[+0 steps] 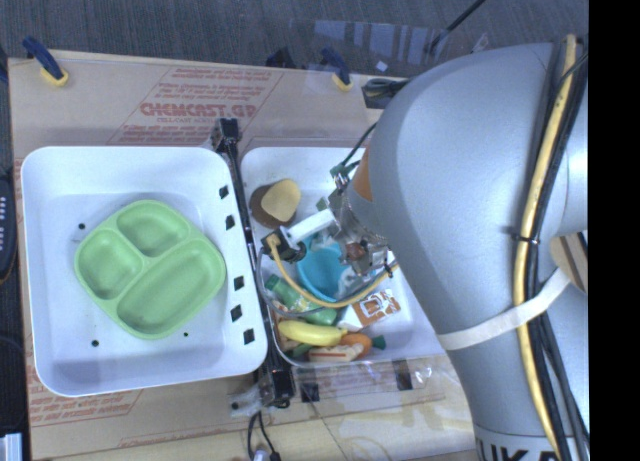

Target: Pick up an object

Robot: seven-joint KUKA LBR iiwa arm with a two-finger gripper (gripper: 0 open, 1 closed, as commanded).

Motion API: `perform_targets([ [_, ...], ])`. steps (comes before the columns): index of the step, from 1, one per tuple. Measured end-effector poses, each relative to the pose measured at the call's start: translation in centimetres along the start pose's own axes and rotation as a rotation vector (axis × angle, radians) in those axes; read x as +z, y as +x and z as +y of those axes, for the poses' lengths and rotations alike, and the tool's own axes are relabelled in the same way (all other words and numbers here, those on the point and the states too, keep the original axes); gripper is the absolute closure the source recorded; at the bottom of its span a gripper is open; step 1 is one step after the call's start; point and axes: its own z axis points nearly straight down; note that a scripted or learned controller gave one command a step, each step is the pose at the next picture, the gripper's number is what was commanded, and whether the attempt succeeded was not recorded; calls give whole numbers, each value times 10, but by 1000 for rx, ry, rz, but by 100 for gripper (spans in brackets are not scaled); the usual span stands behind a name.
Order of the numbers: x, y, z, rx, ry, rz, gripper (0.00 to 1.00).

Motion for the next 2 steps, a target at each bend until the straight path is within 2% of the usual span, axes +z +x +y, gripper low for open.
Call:
perform_targets([
  [1, -5, -29, -12, -2, -6, 22, 0],
  [2, -6, -63, -22, -72, -13, 33, 0],
])
